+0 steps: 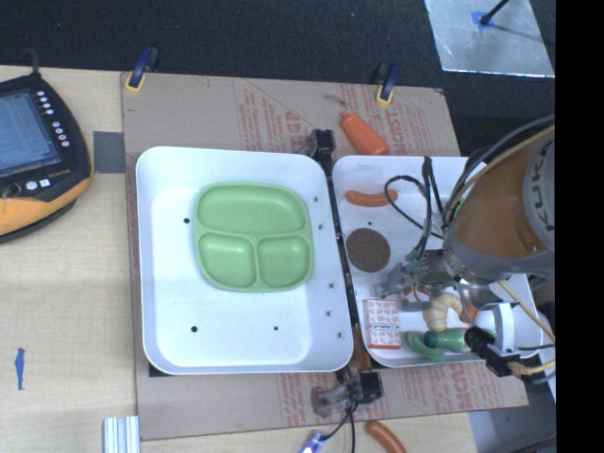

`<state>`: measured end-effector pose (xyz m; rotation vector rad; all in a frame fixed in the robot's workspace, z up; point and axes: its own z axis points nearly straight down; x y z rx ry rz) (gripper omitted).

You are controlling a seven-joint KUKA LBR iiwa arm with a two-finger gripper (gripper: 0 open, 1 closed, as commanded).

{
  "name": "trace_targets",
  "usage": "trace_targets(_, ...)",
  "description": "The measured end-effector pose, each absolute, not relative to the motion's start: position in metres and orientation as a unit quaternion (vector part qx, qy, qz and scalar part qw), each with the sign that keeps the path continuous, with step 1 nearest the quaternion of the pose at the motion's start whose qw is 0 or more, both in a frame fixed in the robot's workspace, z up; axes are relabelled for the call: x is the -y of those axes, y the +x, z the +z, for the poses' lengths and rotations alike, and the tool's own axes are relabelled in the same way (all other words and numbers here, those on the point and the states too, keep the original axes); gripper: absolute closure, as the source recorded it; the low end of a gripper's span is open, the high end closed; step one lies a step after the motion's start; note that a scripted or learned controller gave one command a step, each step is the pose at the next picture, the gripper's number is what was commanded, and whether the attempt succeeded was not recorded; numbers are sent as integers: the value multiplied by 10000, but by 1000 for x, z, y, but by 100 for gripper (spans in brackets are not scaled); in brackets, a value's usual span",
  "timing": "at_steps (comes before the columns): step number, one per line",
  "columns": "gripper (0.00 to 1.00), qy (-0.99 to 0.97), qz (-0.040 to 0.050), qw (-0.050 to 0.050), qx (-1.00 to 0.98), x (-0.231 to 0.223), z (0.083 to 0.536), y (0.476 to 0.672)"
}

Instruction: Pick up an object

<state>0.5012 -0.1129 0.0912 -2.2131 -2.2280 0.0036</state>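
Your arm (500, 215) hangs over the right bin (354, 173); you cannot tell the gripper (425, 286) state. Just beside it, near side, lies the green cucumber toy (439, 343): probably light, stiff, slippery. Grasp across its middle.

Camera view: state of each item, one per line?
Green divided plate: flat in left bin.
Brown disc: flat in right bin.
Sausage: lying in right bin.
Packet: flat in right bin.
Carrot: lying outside the bins.
Tool: low over right bin.

One fixed camera looks slantwise down on both bins (151, 253).
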Motion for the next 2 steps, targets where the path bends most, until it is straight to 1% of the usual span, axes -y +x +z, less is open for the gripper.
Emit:
trace_targets(1, 100, -7029, 18, -7, 7112, 114, 102, 502)
trace_targets(2, 100, -7055, 5, 9, 7087, 66, 192, 537)
